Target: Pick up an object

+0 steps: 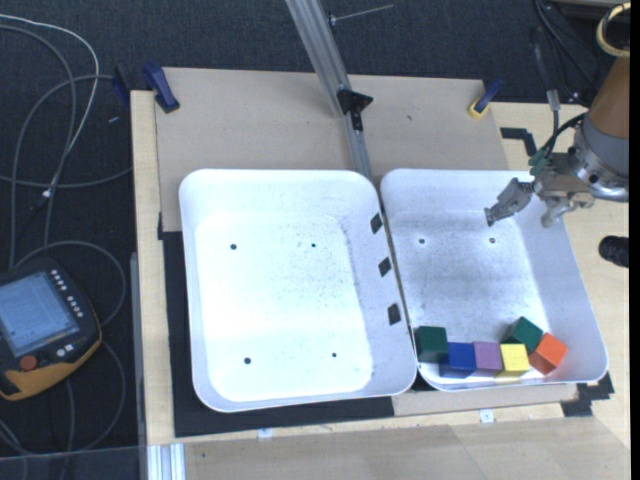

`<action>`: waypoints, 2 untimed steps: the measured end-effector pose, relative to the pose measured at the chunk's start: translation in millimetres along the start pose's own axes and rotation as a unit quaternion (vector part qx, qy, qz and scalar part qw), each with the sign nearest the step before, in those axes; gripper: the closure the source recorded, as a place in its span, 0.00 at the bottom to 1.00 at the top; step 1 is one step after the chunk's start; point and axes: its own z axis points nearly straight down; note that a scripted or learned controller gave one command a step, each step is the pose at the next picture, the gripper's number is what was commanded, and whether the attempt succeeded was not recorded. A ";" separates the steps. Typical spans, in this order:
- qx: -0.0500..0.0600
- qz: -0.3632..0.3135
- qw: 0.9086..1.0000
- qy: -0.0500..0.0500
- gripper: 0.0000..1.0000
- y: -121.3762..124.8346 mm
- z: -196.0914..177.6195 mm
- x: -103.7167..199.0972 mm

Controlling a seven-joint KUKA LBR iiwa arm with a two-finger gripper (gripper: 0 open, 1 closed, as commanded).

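Observation:
Several small coloured blocks line the near edge of the right bin [450, 278]: a green block [432, 341], a blue block [461, 357], a purple block [487, 355], a yellow block [514, 357], a dark green block [524, 330] and an orange block [549, 352]. My gripper [527, 208] hovers over the far right part of that bin, well away from the blocks. It is open, its two fingers spread apart with nothing between them.
The left bin [280, 288] lies beside the right one. A slanted metal pole [320, 38] rises from the bench's back centre. Blue clamps [160, 86] hold the board's far corners. A teach pendant [40, 323] and cables lie on the floor at left.

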 end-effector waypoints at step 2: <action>0.001 -0.003 1.000 0.001 0.00 7.3 23.9 59.0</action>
